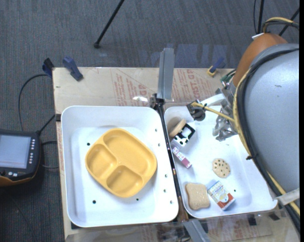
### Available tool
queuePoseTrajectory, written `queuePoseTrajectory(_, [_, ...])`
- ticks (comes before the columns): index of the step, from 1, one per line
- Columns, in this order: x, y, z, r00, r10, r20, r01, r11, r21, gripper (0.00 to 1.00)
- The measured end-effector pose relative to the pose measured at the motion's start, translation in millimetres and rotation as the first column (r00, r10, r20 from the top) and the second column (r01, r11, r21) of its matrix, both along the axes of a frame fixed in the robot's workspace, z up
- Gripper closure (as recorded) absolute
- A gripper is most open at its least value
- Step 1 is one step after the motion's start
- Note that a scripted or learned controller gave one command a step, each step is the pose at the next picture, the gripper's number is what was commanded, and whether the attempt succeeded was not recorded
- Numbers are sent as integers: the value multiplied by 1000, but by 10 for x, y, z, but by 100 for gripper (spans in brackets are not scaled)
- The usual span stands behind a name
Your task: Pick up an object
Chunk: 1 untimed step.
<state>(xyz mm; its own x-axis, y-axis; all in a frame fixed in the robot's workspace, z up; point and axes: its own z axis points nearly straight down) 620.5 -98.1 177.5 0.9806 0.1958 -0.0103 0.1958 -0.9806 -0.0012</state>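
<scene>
My gripper [224, 131] hangs over the back right part of the right bin [242, 183], under the grey arm's bulk, with nothing seen in it. To its left, a black-and-white box [184, 133] leans against a tan round piece [176, 125] near the bin's left wall. A pink bar [181, 158] lies just in front of them. Below the gripper rests a chocolate-chip cookie [221, 168]. At the front lie a slice of toast [197, 196] and a small blue-and-red carton [221, 194].
The left bin [73, 185] holds a yellow divided plate [121, 162]. A grey upright post [166, 79] stands behind the divider between the bins. Yellow cables [215, 112] run from the arm over the right bin's back edge. A handheld pendant [13, 153] sits on the floor at left.
</scene>
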Motion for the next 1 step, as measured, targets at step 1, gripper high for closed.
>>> queuePoseTrajectory(1, [174, 464, 88, 999, 47, 6, -47, 999, 3, 100])
